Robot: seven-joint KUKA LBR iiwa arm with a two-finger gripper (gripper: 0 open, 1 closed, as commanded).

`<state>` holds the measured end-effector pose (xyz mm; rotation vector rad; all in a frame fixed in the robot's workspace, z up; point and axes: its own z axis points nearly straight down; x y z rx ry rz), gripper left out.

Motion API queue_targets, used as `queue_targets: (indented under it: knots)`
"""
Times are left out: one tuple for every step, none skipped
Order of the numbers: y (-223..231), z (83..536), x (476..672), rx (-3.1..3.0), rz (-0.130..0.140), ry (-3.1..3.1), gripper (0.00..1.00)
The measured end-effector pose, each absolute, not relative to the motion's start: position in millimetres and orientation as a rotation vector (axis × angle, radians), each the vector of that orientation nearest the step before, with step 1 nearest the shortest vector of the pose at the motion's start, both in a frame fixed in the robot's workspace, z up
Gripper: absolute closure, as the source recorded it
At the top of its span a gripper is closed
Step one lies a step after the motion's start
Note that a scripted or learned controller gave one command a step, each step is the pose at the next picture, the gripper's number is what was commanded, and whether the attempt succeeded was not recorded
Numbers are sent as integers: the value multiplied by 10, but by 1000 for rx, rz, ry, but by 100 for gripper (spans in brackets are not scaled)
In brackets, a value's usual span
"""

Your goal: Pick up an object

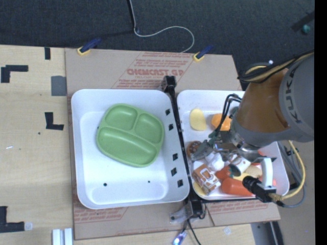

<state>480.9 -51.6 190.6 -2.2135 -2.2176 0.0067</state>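
- Currently the arm [278, 103] reaches in from the right and hangs over the right bin [204, 95], its orange band above the wrist
- Gripper [223, 157] sits low over the middle of the right bin, among the cluster of small objects
- Finger state: cannot tell; the wrist body and clutter hide the tips, and nothing can be confirmed as held between them
- Yellow piece [197, 119] lies near the back of the right bin, apart from the gripper
- Orange piece [218, 120] lies just beside the yellow piece, partly covered by the arm
- Brown round item [194, 148] lies near the bin's left wall, just beside the gripper
- Waffle-like block [204, 177] rests at the front left of the right bin
- Red-orange item [234, 186] lies near the front wall, next to the waffle-like block
- Green divided plate [130, 134] lies flat in the left bin [84, 137], well apart from the gripper
- Both bins stand side by side on a cardboard sheet [153, 68]
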Motion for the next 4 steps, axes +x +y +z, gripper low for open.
queue_targets:
  knots:
    - [103,1833,4827,-2209,2,-2226,0]
    - [66,1933,4827,-2215,5,-2221,100]
    - [122,2569,4840,-2220,-4,-2226,100]
    - [528,3553,4847,-2217,-13,-2233,100]
